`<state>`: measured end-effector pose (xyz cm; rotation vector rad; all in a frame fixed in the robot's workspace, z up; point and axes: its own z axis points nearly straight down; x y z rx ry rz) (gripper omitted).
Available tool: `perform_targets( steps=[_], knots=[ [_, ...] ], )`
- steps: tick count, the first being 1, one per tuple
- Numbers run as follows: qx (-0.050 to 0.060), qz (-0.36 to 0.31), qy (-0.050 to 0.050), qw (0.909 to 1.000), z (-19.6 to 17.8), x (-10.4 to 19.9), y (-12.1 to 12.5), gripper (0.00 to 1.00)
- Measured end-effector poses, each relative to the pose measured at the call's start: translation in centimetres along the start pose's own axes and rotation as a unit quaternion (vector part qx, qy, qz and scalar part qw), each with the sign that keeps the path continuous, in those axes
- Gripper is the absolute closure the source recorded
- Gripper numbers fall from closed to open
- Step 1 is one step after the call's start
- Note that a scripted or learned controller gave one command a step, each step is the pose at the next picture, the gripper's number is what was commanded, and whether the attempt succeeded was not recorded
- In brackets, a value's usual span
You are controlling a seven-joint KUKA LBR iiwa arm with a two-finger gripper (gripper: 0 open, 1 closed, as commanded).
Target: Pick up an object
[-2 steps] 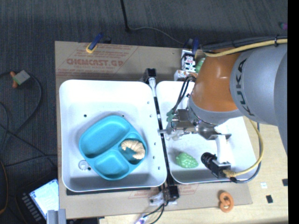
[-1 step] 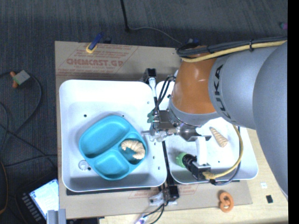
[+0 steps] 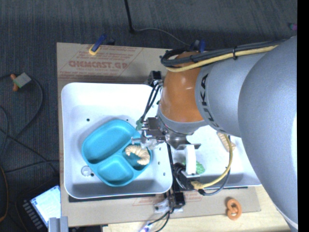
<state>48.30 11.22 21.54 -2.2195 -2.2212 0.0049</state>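
Camera view, near edge first: small orange ring point(image 3: 233, 208) lies on the bare bench point(image 3: 251, 204) at near right, outside both bins. At near left, off the bench, a device with a lit screen point(image 3: 44, 204) is cut off by the picture edge. Left white bin point(image 3: 116, 191) holds a blue two-compartment dish point(image 3: 107, 151), sitting diagonal and taking up most of the bin's middle. A cream braided piece point(image 3: 137, 153) rests on the dish's right rim, curled, partly over the near compartment. Gripper point(image 3: 144, 141) is right above that piece, at its far side and very close, maybe touching; contact cannot be told. Whether the gripper is spread or pressed together cannot be told either, since the metal parts blur into each other, and nothing is clearly held. Right white bin point(image 3: 236, 181) is mostly covered by the arm point(image 3: 181, 95), whose orange band and grey body come in from the right. In that bin a small green thing point(image 3: 199, 168) shows near the divider, and a pale rope-like piece point(image 3: 225, 141) peeks out beside the arm further right. Far of the bins, a brown cardboard sheet point(image 3: 96, 64) with red print reading CHEMCAST lies under them. A blue and yellow clamp point(image 3: 98, 43) grips its far edge at left. On the dark carpet point(image 3: 58, 13) at far left sits a small grey block with orange and green bits point(image 3: 20, 80), well apart from the bench. A black cable point(image 3: 129, 13) runs across the carpet at the far side.
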Motion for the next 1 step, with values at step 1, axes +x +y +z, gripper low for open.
perform_targets(
  steps=[1],
  knots=[
    [0.000,0.001,0.000,1.0000,3.16,-7.20,0.04,1.00]
  ],
)
